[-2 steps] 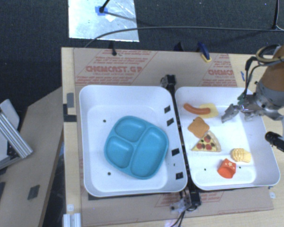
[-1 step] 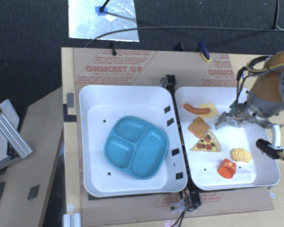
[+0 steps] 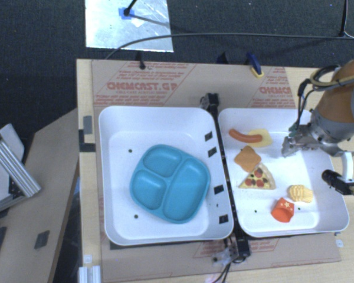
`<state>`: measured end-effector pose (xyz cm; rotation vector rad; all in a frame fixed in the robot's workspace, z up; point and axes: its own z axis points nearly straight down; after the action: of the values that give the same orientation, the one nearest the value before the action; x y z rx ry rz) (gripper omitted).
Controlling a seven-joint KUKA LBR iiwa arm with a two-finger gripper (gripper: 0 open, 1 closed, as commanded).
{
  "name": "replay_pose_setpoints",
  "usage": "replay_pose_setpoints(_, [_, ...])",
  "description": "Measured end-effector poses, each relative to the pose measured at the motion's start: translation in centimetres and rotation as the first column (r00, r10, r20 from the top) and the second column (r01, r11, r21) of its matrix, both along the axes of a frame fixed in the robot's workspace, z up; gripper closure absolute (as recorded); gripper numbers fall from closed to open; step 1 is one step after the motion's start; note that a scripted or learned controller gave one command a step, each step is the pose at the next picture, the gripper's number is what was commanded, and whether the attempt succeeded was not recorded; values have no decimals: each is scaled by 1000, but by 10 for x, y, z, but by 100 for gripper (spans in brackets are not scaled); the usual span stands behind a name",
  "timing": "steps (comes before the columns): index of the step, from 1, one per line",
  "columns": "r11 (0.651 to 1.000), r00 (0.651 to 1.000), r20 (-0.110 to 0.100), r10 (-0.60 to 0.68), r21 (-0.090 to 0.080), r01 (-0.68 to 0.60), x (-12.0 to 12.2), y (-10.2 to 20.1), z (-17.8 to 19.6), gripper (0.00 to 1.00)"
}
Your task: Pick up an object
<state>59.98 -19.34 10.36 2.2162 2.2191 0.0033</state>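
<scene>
While the gripper (image 3: 290, 146) hangs at the right bin's (image 3: 336, 217) upper right, finger state indeterminate, glossy plastic food lies left and below: sausage (image 3: 246, 136), triangular pizza slice (image 3: 258, 178), ridged corn (image 3: 300, 193).

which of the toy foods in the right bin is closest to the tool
The hot dog, red sausage on a yellow bun at the bin's far side, lies nearest the tool. The toast, pizza slice, corn and orange piece all lie farther toward the near edge.
</scene>
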Motion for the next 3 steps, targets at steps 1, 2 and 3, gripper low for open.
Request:
replay_pose_setpoints(1, [1000, 1000, 2, 3, 0, -3, 7, 0, 64, 100])
replay_pose_setpoints(2, [1000, 1000, 2, 4, 0, -4, 11, -5, 110, 100])
replay_pose_setpoints(3, [1000, 1000, 1, 5, 0, -5, 5, -3, 159, 100])
